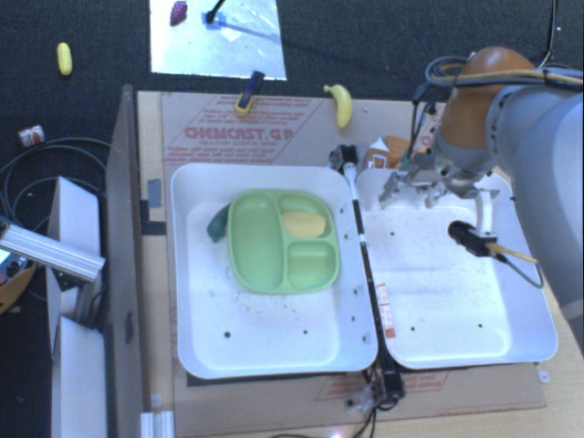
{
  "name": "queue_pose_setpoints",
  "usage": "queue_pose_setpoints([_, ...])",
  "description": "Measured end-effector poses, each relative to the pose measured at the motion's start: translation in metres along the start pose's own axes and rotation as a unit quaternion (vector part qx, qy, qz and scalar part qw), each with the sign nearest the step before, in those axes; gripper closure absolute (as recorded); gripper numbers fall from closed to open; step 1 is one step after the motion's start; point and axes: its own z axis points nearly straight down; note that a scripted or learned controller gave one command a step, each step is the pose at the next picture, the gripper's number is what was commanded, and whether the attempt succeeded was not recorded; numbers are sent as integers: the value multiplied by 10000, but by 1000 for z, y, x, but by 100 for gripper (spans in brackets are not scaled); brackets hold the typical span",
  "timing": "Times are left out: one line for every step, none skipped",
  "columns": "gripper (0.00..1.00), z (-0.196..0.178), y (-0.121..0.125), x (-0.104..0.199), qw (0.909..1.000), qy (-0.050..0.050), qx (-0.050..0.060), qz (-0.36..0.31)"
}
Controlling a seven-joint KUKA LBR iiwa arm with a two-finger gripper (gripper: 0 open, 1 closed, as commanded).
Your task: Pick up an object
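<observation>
From my remote seat, the nearest things on screen were the front rims of the two white bins, the left bin (187, 340) and the right bin (456, 336), which sat side by side and touched along their inner edges on a printed cardboard sheet (265, 121).

Farther in, a green divided plate (265, 263) lay flat in the middle of the left bin. A yellow piece (304, 223) rested in the plate's far right compartment. A dark green item (218, 223) lay on the bin floor against the plate's left edge. These were the things I could pick, and both were in the left bin, well apart from the gripper.

The gripper (415, 190) hung over the far left part of the right bin, near the divide between the bins. I could not tell from this angle whether it was spread or closed, and I saw nothing held in it. The grey arm (538, 126) with its orange band (479, 89) came in from the right.

Beyond the bins, a banana (341, 104) lay on the cardboard's far edge. Farther still, a shiny sheet (219, 44) carried a small purple thing (179, 12).
</observation>
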Motion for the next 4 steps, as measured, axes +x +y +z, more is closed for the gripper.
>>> queue_pose_setpoints([0, 18, -1, -8, 10000, -5, 8, 14])
queue_pose_setpoints([0, 17, -1, -26, 10000, -5, 2, 21])
queue_pose_setpoints([0, 17, 0, -7, 10000, -2, 4, -8])
queue_pose_setpoints([0, 18, 0, 16, 10000, -1, 10, -14])
